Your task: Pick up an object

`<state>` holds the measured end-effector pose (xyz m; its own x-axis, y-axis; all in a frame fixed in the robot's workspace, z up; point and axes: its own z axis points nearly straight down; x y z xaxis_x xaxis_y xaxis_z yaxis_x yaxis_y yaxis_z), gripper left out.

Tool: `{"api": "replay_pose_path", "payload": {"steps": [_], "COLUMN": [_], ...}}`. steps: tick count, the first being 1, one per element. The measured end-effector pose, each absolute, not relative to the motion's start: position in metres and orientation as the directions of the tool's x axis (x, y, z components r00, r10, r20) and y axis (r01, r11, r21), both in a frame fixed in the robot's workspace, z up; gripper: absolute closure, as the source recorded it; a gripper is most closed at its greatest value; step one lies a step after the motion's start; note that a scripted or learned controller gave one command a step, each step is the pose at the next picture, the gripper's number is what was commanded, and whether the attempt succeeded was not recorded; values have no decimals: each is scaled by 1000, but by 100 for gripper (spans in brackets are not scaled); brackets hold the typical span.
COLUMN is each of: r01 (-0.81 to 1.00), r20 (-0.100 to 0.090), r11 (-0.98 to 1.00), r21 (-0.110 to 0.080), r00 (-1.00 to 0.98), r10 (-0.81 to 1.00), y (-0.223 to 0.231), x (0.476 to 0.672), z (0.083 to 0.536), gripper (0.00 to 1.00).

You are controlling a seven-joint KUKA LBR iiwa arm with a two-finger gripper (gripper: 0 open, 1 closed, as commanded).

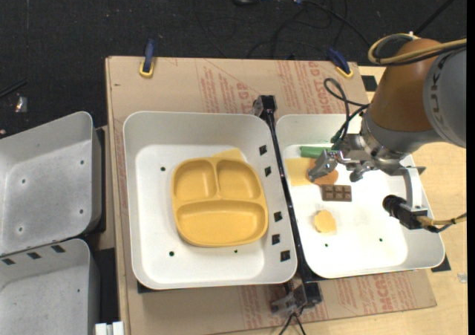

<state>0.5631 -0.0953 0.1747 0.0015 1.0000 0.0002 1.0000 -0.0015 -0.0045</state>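
The pick is not yet done: the jaws (335,163), whose opening I cannot tell, hover at the right white bin's (386,255) far-left part above a small orange piece (329,175), nothing visibly held.

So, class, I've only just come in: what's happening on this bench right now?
A grey robot arm with an orange band reaches in from the right over the right bin. Its gripper sits low among small items there: a green piece, a brown chocolate-like block and a small yellow piece. Nothing can be seen held yet. The left bin holds a yellow divided tray, untouched.
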Motion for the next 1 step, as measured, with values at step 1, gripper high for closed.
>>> {"api": "replay_pose_path", "payload": {"steps": [1], "r01": [1000], "r20": [0], "r11": [-2], "r21": [-4], "r00": [2], "r10": [1000], "y": [-101], "x": [565], "z": [113], "gripper": [0]}}
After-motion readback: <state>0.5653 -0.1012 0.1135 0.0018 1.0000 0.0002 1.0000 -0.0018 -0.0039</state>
